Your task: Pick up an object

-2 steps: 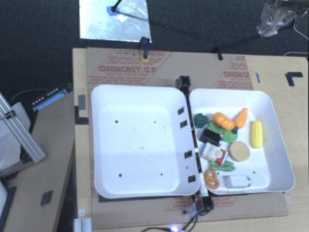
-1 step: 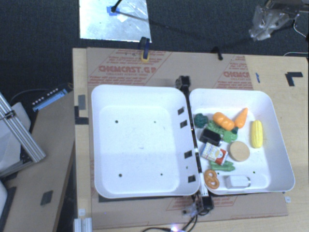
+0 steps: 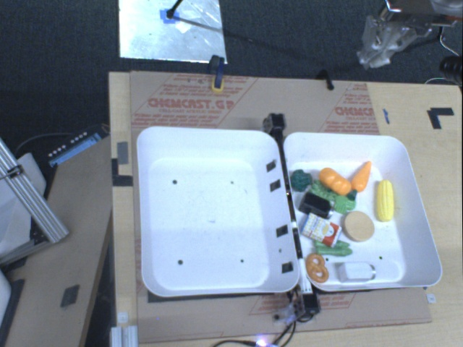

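Note:
The right bin (image 3: 412,194) holds several toy foods. A yellow corn cob (image 3: 385,199) lies beside an orange carrot (image 3: 362,176). Left of them are an orange fruit (image 3: 335,181) and a green broccoli piece (image 3: 300,178). Below those sit a black block (image 3: 315,205), a red and white carton (image 3: 320,230) and a tan round disc (image 3: 358,227). A pretzel (image 3: 316,267) and a white object (image 3: 354,272) rest near the front wall. My gripper (image 3: 377,49) hangs high at the top right, beyond the bench's far edge and well away from the bins.
The left bin (image 3: 155,147) sits beside the right one, joined along a black hinge strip (image 3: 286,194). A yellow clamp (image 3: 217,74) stands at the bench's far edge, with a shiny metal sheet (image 3: 172,20) behind it. An aluminium frame (image 3: 29,201) stands at the left.

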